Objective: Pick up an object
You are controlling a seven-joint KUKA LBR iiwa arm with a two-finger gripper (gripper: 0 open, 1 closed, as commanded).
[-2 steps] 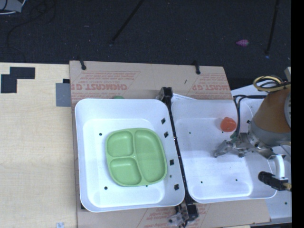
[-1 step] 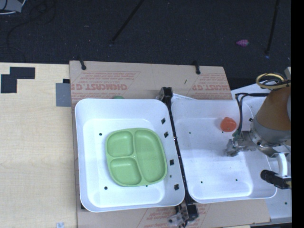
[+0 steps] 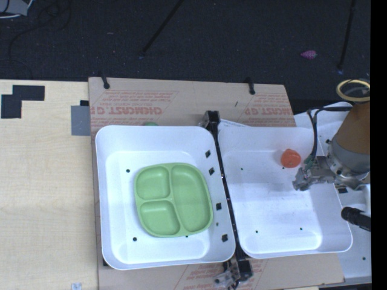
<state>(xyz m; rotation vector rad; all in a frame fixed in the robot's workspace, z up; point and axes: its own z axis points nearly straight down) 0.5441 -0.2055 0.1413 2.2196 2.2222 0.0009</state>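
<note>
Landmark: black clamp strip (image 3: pixel 221 192) joining two bins.

Left of strip: shallow white plastic bin (image 3: pixel 115 156) floor mostly taken by pale green three-compartment plastic plate (image 3: pixel 173 199); narrow bare margin around plate, widest along far wall.

Right of strip: second shallow white plastic bin (image 3: pixel 272 246) floor largely open from strip to middle and near wall. Small orange round object (image 3: pixel 291 157) sits toward far right. Grey two-finger gripper (image 3: pixel 302 182) just beside orange object, arm occupying right rim.

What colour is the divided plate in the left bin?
Light green; the divided plate shows clearly in the camera view.
</note>
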